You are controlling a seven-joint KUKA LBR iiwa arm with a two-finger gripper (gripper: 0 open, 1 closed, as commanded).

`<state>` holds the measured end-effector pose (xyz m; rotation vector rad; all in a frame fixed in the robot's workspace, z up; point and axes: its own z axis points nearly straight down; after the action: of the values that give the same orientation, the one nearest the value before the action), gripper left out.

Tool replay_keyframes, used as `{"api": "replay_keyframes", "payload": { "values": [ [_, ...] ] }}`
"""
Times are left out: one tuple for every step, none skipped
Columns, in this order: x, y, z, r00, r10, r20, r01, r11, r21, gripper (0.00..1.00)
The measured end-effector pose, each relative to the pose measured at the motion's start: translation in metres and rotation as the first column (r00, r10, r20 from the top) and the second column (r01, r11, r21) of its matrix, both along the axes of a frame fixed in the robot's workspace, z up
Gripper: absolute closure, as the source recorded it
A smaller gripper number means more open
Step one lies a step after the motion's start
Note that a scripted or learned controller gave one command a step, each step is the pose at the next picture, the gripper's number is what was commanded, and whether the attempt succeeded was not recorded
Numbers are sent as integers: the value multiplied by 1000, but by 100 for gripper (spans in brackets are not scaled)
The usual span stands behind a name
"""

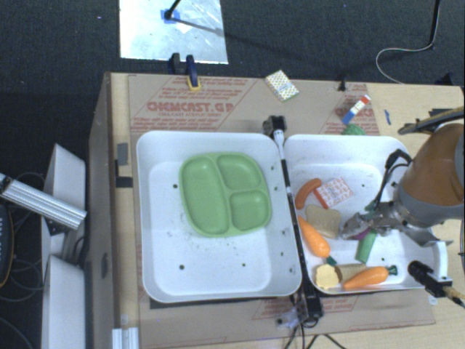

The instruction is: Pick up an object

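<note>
The gripper (pixel 357 226) hangs low in the right bin (pixel 363 148), its fingers too blurred to read. A green stick (pixel 365 246) lies just beside it, with a tan slice (pixel 324 220), red-patterned packet (pixel 335 191), sausage (pixel 308 190) and two carrots (pixel 314 238) crowding round. The left bin (pixel 160 267) holds a green divided plate (pixel 224 193).

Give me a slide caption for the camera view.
Gripper poised over toy food in the right bin; green tray beside.

Dark carpeted floor (pixel 327 20), shiny metal sheet (pixel 173 19), brown bench (pixel 218 104)
</note>
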<state>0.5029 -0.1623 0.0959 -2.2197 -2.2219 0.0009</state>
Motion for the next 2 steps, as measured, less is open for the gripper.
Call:
{"api": "replay_keyframes", "payload": {
  "values": [
    [1, 0, 11, 1000, 1, 4, -1, 1000, -1, 100],
    [1, 0, 11, 1000, 1, 4, -1, 1000, 0, 0]
  ]
}}
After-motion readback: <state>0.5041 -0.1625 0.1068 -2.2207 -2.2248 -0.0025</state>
